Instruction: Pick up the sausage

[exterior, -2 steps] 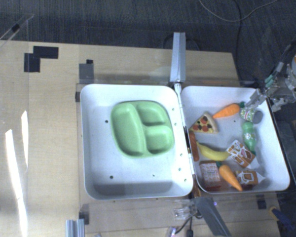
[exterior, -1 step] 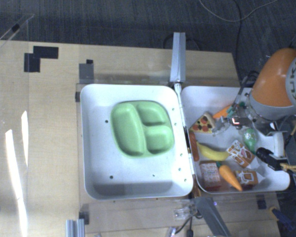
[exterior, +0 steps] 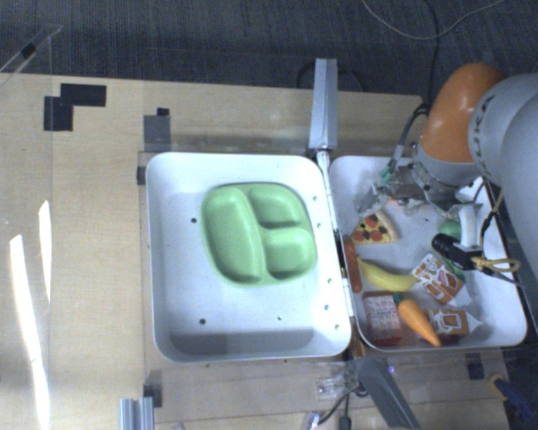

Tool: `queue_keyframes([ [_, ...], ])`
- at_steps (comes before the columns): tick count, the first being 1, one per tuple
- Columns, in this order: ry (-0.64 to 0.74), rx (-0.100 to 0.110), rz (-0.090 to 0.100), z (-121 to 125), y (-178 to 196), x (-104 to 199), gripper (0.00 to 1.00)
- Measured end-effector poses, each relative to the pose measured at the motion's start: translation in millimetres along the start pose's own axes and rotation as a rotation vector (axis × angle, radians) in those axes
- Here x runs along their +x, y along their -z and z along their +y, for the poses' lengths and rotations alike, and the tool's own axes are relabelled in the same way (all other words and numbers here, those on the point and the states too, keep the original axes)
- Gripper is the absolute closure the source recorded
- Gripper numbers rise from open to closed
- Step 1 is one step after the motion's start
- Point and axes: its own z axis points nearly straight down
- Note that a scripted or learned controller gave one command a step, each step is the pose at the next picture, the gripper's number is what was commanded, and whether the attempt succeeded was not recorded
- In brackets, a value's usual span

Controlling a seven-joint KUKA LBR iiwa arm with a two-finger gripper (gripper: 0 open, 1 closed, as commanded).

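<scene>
Above a pale wooden bench (exterior: pixel 90 267), two shallow white bins sit side by side – the left bin (exterior: pixel 175 330) holds a light green plastic plate with three compartments (exterior: pixel 258 233), lying near its middle. At the right, the grey arm with its orange band (exterior: pixel 457 124) reaches into the far part of the right bin (exterior: pixel 511 325), its metal two-finger gripper (exterior: pixel 390 189) low over the bin floor; whether it is released or clenched cannot be told from this angle, and nothing is seen between its tips. Just near of the gripper lies a toy pizza slice with red dots (exterior: pixel 375 229). The thin reddish-brown sausage (exterior: pixel 351 264) lies lengthwise against the right bin's left wall, left of the pizza slice and apart from the gripper. A yellow banana (exterior: pixel 386 278) lies just right of the sausage's near end, with an orange carrot (exterior: pixel 418 322) and a dark red block (exterior: pixel 381 316) nearer the camera – small printed cartons (exterior: pixel 439 280) rest to the right of them
</scene>
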Motion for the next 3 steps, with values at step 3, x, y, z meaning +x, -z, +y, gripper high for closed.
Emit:
queue_keyframes([
  [3,-0.191,-0.005,0.001,-25.6,-6.4,10.6,0.0],
])
